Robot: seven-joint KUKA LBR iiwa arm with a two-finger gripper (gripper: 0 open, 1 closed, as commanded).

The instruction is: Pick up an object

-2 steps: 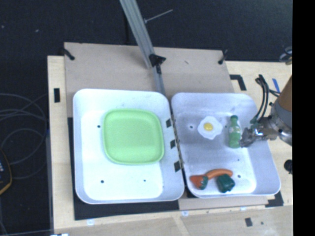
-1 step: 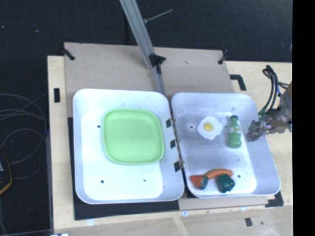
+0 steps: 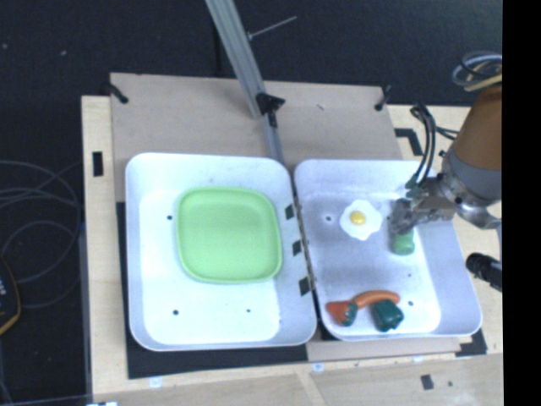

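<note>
Camera view showed two white bins side by side on the tabletop (image 3: 101,227). Left bin (image 3: 152,311) carried a flat green plate (image 3: 228,233), lying roughly centred. Right bin (image 3: 439,303) carried the loose items: a fried-egg toy (image 3: 360,220) near its upper middle, a small green object (image 3: 403,244) just right of the egg, an orange carrot-like piece (image 3: 376,298) near the lower edge, a reddish piece (image 3: 341,313) touching the carrot's left end, and a dark teal block (image 3: 388,315) just below the carrot. Arm came in from the right, orange band above the wrist, and the tool (image 3: 404,223) sat low over the right bin directly atop the green object. Whether the green object was actually between the tool's two sides, cannot tell; it poked out below the tool, touching or nearly touching it. Tool's opening state: cannot tell, too dark and blurred. Judged step: descent or closing on the green object, likely chosen as target because it stood apart from the clustered pieces at the bin's lower edge. Egg sat near enough that a nudge was a risk. Green object looked small and rounded, so a slip seemed possible. Task not yet judged done; nothing visibly lifted off the bin floor.
</note>
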